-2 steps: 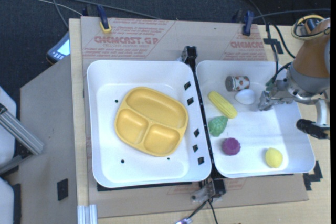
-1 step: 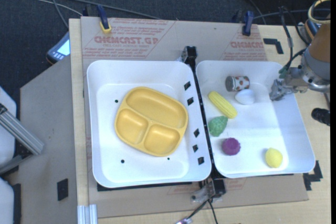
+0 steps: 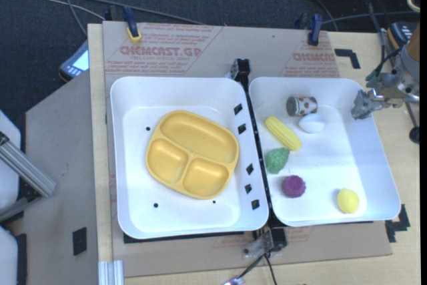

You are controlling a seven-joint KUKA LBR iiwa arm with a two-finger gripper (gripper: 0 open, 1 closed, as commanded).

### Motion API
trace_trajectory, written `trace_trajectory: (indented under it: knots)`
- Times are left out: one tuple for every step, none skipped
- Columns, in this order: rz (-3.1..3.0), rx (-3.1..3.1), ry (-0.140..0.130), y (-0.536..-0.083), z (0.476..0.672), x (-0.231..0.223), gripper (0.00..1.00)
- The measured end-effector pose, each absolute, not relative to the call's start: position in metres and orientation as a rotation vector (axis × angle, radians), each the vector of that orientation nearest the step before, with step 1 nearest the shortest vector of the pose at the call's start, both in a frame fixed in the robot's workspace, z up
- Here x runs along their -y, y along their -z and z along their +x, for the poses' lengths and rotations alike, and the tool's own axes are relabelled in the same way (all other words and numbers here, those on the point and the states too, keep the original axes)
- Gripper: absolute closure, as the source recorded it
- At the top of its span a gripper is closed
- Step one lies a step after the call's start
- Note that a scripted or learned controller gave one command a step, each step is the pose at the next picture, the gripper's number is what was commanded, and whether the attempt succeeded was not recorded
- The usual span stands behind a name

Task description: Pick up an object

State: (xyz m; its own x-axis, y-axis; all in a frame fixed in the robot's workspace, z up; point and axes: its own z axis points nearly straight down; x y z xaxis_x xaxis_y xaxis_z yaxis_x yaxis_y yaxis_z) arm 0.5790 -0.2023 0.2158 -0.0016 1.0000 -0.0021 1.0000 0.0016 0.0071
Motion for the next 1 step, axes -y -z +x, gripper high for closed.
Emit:
trace_trajectory:
  knots:
    - [2.215, -2.218, -0.006, -0.2668, 0.5805, 0.2026, 1.00]
